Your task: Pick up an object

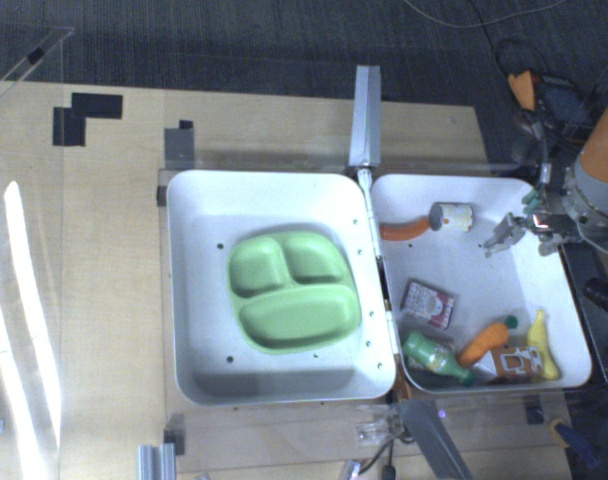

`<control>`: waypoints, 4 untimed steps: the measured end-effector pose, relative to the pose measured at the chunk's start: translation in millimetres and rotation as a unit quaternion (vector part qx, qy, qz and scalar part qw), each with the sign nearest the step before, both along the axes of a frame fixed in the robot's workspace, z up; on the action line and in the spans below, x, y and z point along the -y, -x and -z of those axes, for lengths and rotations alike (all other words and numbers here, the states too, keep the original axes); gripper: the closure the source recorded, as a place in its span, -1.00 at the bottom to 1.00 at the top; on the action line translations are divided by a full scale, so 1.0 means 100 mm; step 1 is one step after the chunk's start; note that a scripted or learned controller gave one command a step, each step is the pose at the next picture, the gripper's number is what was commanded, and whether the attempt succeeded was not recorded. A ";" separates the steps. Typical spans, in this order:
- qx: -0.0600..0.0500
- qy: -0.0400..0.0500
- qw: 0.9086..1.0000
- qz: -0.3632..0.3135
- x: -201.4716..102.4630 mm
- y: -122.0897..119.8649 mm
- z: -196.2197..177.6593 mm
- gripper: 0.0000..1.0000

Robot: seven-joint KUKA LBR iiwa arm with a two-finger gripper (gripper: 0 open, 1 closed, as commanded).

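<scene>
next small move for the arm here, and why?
Probably shift the hand toward the left of the view and lower it over the small can. The hand sits near the right bin's upper right edge, with nothing visibly between its fingers, and the can lies nearest, apart from the crowded items at the bin's lower edge.

green tray (294,293) | white bins (199,368) | orange carrot (484,342) | green bottle (434,355) | yellow banana (542,346)

My bench (94,298) is pale wood, glare streaking its left side. Beyond it lies dark grey carpet (234,18), a thin cable (484,13) looping across.
</scene>
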State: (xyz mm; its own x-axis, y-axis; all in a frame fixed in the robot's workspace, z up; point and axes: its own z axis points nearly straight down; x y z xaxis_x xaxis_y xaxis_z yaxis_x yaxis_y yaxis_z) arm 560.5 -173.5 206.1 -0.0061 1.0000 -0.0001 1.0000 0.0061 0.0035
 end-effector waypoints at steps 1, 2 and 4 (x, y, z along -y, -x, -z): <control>0.000 0.000 0.998 -0.066 -0.41 0.73 0.48 -1.00; 0.004 0.002 0.989 -0.148 -0.71 0.70 1.17 -1.00; 0.003 0.002 0.992 -0.126 -0.23 -0.74 -0.34 -1.00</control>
